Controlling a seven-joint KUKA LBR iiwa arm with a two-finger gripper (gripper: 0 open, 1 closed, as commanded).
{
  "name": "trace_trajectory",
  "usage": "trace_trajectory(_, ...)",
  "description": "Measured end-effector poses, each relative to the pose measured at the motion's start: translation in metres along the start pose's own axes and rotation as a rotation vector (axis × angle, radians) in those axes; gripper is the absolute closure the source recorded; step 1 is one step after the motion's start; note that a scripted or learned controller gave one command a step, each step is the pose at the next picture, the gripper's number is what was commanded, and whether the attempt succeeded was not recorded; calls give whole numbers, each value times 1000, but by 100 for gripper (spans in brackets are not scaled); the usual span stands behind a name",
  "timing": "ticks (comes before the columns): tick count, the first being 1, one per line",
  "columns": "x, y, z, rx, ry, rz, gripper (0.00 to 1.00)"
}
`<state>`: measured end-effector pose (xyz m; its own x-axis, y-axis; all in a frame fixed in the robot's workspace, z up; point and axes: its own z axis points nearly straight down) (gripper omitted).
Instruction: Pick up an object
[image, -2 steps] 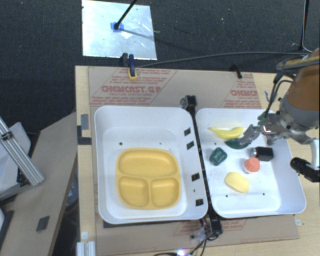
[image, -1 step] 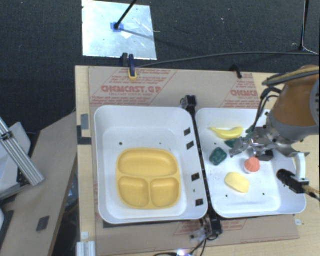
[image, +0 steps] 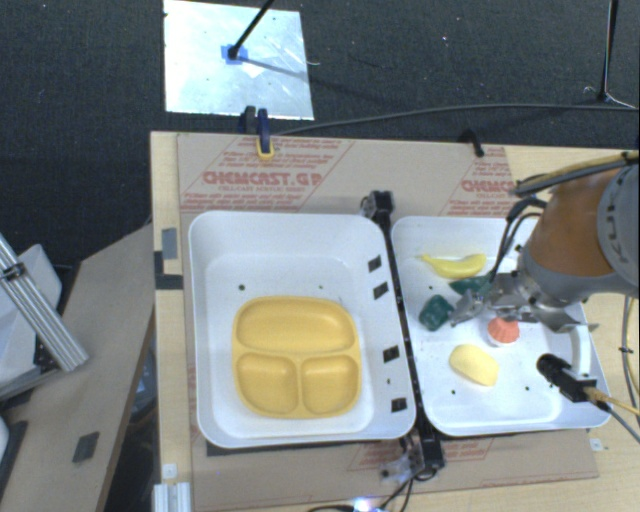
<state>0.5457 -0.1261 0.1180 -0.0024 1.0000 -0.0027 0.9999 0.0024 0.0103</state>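
The right bin (image: 520, 415) holds several small items. A yellow banana (image: 455, 264) lies near its far side, and a dark green piece (image: 435, 312) sits by its left wall. An orange-red round item (image: 503, 331) rests at the middle, with a pale yellow lemon-like piece (image: 474, 364) nearer the front. My gripper (image: 472, 301) is low in this bin, between the banana, the green piece and the orange-red item. The arm's orange band (image: 570, 225) covers the bin's right part. A teal bit shows right at the gripper's tip; whether it is held is unclear.
The left bin (image: 205, 300) holds a yellow divided plate (image: 296, 355). A black divider (image: 395, 320) runs between the two bins. Cables cross the bench behind the bins.
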Motion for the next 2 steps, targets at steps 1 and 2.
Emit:
trace_trajectory(1,0,2,-14,-5,-1,-1,100)
trace_trajectory(2,-1,8,-77,4,1,-2,100)
